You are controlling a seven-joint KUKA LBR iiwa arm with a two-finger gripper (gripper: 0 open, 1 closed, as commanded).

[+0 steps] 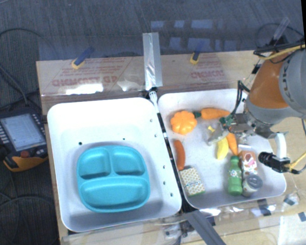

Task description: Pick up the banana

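Observation:
The banana is a small yellow piece lying in the middle of the right bin. An orange carrot lies against its right side. My gripper reaches in from the right and hangs directly over the banana's upper end, close to it or touching it. The grey arm with its orange band covers the bin's right rim. Nothing shows as lifted off the bin floor.
Around the banana lie an orange pumpkin, a second carrot, a red sausage, a cracker box, a green bottle and a small jar. The left bin holds a blue divided plate.

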